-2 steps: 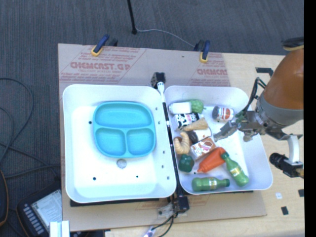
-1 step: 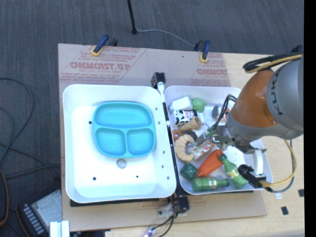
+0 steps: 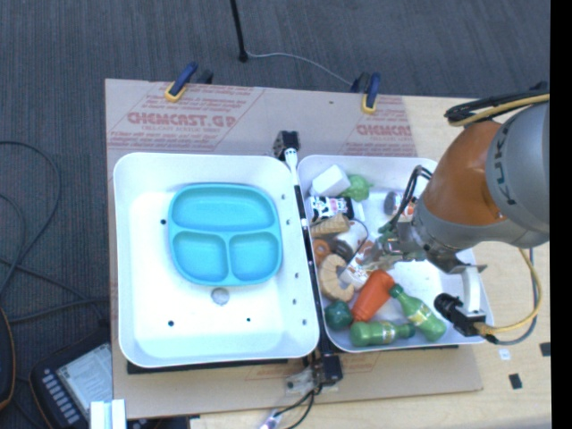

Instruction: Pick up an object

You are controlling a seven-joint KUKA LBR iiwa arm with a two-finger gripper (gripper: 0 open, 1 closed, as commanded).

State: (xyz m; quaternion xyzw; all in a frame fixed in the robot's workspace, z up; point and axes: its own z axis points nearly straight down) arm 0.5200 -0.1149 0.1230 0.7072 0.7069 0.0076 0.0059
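Two shallow white plastic bins sit side by side on a worktop [image 3: 179, 119] covered with printed cardboard. The left bin [image 3: 143, 311] has smooth, glossy walls and holds a light blue divided plate [image 3: 225, 233] with three rounded compartments; a small pale round piece [image 3: 220, 297] lies just below the plate.

The right bin [image 3: 407, 166] carries a crowded heap of toy food. There is an orange carrot [image 3: 373, 295] with a tapered, matte body, a green bottle [image 3: 416, 312] with a darker neck, a green cylindrical piece [image 3: 374, 332] lying on its side along the bin's near wall, a dark green round piece [image 3: 338, 315], a tan ring-shaped item like a pretzel [image 3: 332, 275], a white block [image 3: 328, 180] tilted near the far wall, a small green rounded piece [image 3: 358, 187] beside it, and a black-and-white patterned item [image 3: 327, 207].

The arm [image 3: 500, 186], smooth grey with a glossy orange band, reaches in from the right over the bin. The hand [image 3: 380, 256] hangs above the middle of the heap, just above the carrot's thick end and beside the pretzel. Its tips merge with small pale and reddish items beneath, so whether they are apart or together cannot be told, nor whether they touch anything. The arm's bulk hides the bin's right part, and the items under the wrist are too small to make out.
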